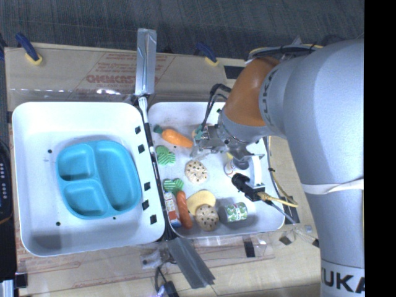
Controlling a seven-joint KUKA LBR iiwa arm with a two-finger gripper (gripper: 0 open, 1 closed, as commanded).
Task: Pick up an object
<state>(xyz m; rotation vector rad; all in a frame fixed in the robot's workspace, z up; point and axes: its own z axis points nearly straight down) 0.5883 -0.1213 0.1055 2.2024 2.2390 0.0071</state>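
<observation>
My gripper (204,142) hangs low over the upper middle of the right bin (185,111), under the orange wrist band. Its tip is right beside the end of an orange carrot (176,138). Just below it lies a round speckled cookie (197,171). A green striped piece (165,156) sits by the bin's left wall. Nothing shows between the fingers.
Lower in the right bin lie a yellow wedge (200,199), a second speckled ball (206,217), a green can (236,212), a red sausage (182,208) and a green leafy piece (173,184). The left bin (31,122) holds a blue divided plate (98,178).
</observation>
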